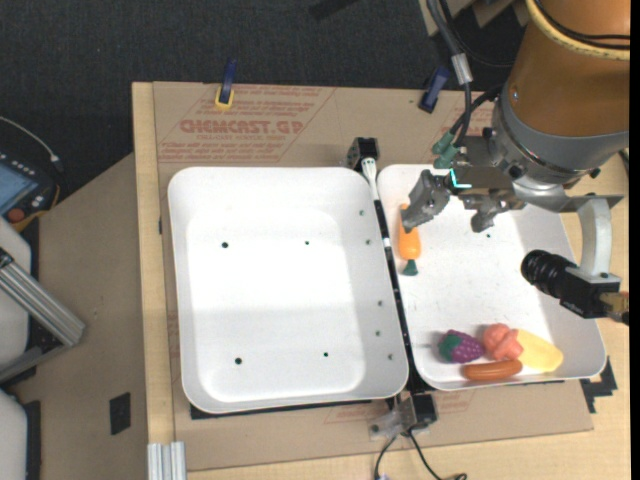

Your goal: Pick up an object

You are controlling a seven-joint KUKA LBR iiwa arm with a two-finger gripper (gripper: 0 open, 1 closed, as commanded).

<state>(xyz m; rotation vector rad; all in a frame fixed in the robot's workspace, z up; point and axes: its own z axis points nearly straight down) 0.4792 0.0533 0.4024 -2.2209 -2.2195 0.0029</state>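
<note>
The two dark fingers (428,200) stand spread apart with nothing between them, the two-finger gripper (455,206) hanging above the upper part of the right-hand shallow white bin (590,340). Just below the left finger lies a small orange plastic carrot with a green tip (409,245), near the bin's left wall. A purple toy grape bunch (460,347), pink lumpy toy (502,341), yellow piece (541,353) and red sausage-shaped toy (490,370) cluster at the near edge. Nothing is lifted yet; descent, closing and raising apparently remain.
</note>
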